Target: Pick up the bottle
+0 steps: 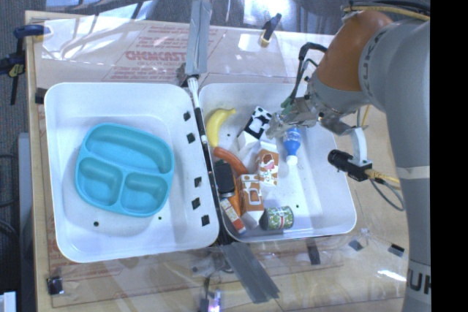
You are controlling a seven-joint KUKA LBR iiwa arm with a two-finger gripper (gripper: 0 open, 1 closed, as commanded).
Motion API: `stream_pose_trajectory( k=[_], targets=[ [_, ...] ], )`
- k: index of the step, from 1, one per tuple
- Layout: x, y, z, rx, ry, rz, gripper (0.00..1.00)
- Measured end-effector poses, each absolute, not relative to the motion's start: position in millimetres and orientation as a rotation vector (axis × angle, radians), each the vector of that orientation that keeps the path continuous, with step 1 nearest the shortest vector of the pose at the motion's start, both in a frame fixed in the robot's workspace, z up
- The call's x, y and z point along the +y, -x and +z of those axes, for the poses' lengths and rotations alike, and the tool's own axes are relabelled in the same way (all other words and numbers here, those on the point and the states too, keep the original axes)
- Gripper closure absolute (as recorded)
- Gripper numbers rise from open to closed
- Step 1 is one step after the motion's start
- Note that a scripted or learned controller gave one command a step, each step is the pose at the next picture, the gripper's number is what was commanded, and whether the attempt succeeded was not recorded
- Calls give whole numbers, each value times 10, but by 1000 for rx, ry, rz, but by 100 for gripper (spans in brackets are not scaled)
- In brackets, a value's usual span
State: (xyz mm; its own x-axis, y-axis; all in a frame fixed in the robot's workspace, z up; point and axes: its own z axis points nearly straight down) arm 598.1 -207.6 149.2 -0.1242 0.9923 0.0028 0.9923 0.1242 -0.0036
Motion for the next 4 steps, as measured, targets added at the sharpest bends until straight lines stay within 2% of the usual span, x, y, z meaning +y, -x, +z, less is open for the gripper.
stream_pose_trajectory(
  k=[1,2,3,4],
  targets=[
    [-2114,-5451,2283,-2245,2198,2,100],
    [-2112,-5451,2281,-2245,2198,2,0],
    [-2076,-5747,971,-2149,2285,4,0],
    [-2021,-6366,902,-2083,2342,9,0]
  ],
)
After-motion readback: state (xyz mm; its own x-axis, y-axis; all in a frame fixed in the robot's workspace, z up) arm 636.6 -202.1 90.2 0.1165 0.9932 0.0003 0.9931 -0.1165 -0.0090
